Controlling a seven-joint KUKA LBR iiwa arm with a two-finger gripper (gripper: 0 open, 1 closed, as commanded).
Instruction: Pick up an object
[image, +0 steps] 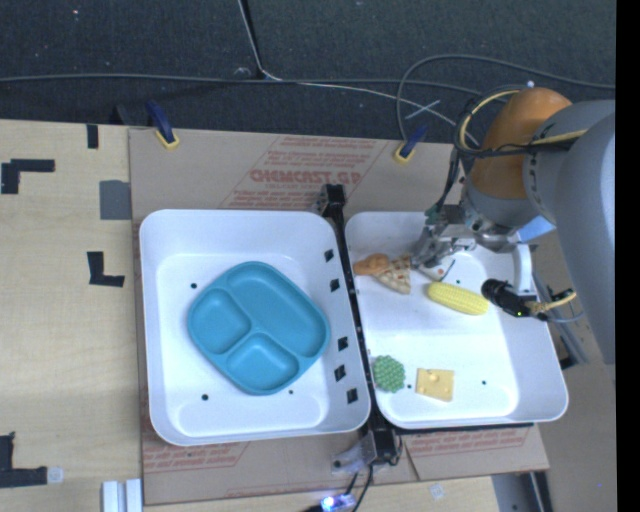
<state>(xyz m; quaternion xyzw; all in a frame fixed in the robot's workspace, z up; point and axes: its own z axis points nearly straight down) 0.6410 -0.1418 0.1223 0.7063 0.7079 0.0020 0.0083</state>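
The gripper (432, 250) hung over the right bin (500, 345), fingers' spread impossible to tell, just at three o'clock of the pizza slice (385, 270), corn cob (457, 298) nearby.

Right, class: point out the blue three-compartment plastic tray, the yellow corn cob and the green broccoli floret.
Blue three-compartment plastic tray (258, 326), camera view: on the ridge where its compartments meet.
Yellow corn cob (457, 298), camera view: mid-length of the cob.
Green broccoli floret (389, 374), camera view: centre of its bumpy head.

Even overhead light, soft faint shadows, slightly grainy, mild softness throughout, whites bright.
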